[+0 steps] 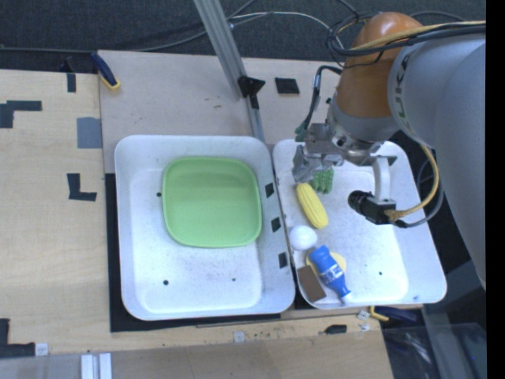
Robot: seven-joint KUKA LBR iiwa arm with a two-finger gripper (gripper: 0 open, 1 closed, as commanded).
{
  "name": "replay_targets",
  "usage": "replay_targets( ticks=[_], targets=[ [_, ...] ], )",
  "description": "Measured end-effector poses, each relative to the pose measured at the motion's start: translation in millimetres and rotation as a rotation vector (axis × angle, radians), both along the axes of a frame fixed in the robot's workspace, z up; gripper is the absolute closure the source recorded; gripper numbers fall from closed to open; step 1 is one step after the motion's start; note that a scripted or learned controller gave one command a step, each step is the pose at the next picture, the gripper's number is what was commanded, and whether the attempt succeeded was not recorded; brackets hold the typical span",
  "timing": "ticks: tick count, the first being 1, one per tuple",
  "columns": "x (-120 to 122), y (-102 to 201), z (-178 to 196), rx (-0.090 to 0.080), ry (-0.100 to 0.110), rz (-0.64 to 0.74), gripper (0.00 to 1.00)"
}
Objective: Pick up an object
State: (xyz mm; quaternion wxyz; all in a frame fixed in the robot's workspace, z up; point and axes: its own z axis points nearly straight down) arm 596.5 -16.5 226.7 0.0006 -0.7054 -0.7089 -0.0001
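Hovering low over the far end of the right bin [410, 287], the end effector [309, 166]; opening of the tips too hidden to tell, and nothing seen between them. Directly under and just nearer than the tips, a yellow corn cob [312, 204], with a small green piece [322, 181] touching its far end. Further toward the near rim, a white ball [302, 237] and a blue bottle [329, 272]. Best to centre over the cob's middle, straddle its narrow width, avoid catching the green piece, descend straight, close firmly before lifting.
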Motion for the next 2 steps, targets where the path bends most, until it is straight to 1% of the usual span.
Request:
replay_targets(
  ticks=[1, 2],
  targets=[
    [19, 59, 4, 0.000, 0.000, 0.000, 1.00],
    [44, 102, 11, 0.000, 0.000, -0.001, 1.00]
  ],
)
